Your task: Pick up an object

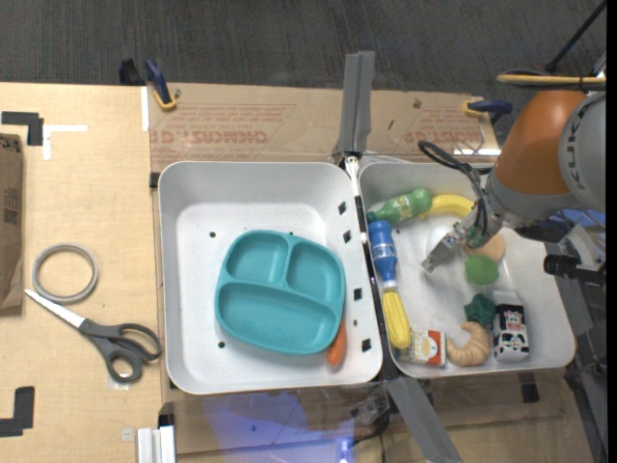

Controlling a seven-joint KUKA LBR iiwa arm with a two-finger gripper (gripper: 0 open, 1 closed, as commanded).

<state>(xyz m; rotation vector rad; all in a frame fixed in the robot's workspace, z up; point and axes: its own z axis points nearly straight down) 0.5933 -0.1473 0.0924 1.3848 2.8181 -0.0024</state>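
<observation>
My gripper [457,250] hangs over the middle of the right bin [549,302], open, with nothing between its fingers. One grey finger [439,257] points down-left over bare bin floor. Just right of it lie a green ball [481,269] and a peach-coloured piece [495,249]. Behind it are a yellow banana [449,204] and a green bottle [405,204]. Along the bin's left wall lie a blue bottle [383,249] and a corn cob [393,316]. At the front sit a croissant [469,345], a red-and-white box [429,347], a black-and-white carton [511,333] and a dark green toy [479,309].
The left bin [183,220] holds a teal divided plate [281,292] and an orange carrot [335,347] at its front right. On the bench to the left lie scissors [101,336] and a tape roll [65,271]. A grey post [358,104] stands behind the bins.
</observation>
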